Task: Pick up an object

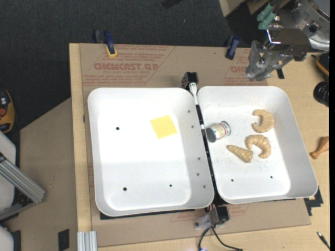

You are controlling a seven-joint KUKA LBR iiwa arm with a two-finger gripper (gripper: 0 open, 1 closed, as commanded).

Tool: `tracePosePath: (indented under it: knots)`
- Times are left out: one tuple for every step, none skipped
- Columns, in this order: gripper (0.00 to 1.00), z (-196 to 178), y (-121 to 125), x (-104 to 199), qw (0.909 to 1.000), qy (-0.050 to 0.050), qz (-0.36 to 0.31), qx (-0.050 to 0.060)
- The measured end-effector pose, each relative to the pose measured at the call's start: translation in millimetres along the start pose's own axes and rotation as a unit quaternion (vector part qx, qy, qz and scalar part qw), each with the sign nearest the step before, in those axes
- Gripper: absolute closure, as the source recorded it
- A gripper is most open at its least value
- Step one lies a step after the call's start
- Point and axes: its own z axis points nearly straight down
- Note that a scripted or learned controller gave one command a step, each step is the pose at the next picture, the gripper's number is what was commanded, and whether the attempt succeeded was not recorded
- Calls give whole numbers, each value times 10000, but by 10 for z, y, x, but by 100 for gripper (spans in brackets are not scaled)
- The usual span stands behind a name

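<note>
My gripper [257, 71] hangs above the far edge of the right bin [293, 184], fingers pointing down and nothing seen between them. In the right bin lie two tan croissants, one further back [263, 120] and one nearer [260, 144], a tan cone-shaped pastry [239, 152], and a small jar [218, 130] on its side with a grey lid, close to the bin's left wall. A flat yellow square [164, 126] lies in the left bin [104, 192].
The two white bins stand side by side on a brown board [78, 140], joined by a black divider strip [203, 140]. Blue clamps [109, 41] hold the board's far edge. Dark floor lies beyond the bench.
</note>
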Motion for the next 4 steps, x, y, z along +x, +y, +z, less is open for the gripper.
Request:
tracePosePath:
  knots:
    - [100,1341,-62,124,9998,-34,25,185]
    - [100,1428,432,641,10000,-16,0,97]
    - [100,1981,-87,173,9999,-28,50,162]
    - [100,188,-16,374,10000,6,10,5]
